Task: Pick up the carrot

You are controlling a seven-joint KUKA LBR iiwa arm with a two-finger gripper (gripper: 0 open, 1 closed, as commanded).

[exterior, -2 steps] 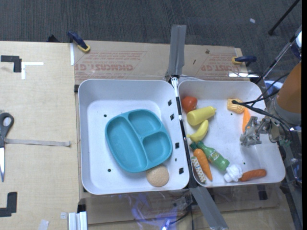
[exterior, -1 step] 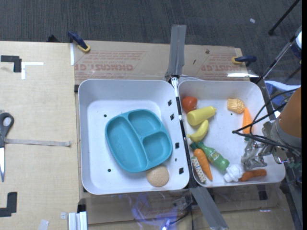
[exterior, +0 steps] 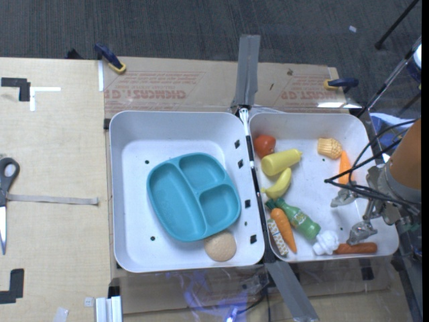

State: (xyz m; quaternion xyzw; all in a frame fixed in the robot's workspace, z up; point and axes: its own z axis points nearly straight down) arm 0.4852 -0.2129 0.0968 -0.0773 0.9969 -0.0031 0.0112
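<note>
**Bench, right bin: carrot lies toward the view's left of the gripper**

Pale wooden bench carries two white bins side by side on cardboard, with dark carpet beyond. Work through the bin on the view's right from its near edge to its far edge.

1. Near edge. Note a reddish-orange stick-shaped toy lying along the near wall, touching a white garlic bulb. Do not confuse it with the target; it shows no green top.
2. Near left part. Locate the carrot. It is orange with a green top. Its long axis runs diagonally, green end toward the bin divider and far side, tip toward the near wall. It lies wedged between a brown striped toy and a green bottle, touching or almost touching both.
3. Middle right. Locate the gripper. Its jaws stand apart and hold nothing. The carrot lies toward the view's left of it and slightly nearer, with the green bottle between.
4. Far part. Note a banana, a yellow squash, a tomato, a corn cob and a slim orange piece at the right wall.

Judgement: you must travel left past the bottle and turn the jaws across the carrot's diagonal. Crowding neighbours make a clean closure doubtful.
</note>
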